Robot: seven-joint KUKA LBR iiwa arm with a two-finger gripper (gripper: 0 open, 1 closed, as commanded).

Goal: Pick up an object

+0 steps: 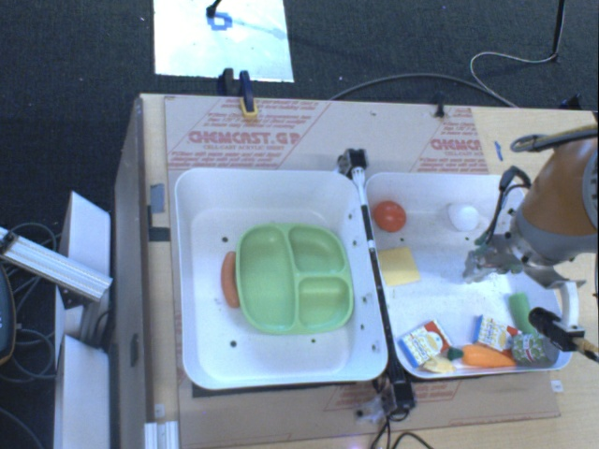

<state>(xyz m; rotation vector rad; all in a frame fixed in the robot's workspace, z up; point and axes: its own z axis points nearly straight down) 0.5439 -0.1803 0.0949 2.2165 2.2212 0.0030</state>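
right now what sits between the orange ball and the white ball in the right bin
Nothing: in the camera view the stretch of bin floor between the orange ball and the white ball is bare.

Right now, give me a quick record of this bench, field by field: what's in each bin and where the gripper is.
left bin: green divided tray, orange-red piece against its left edge
right bin: red ball, white ball, yellow square, carrot, small packets along the near edge
gripper: low over the right bin's bare middle, nothing seen between its fingers
task state: no object picked up yet
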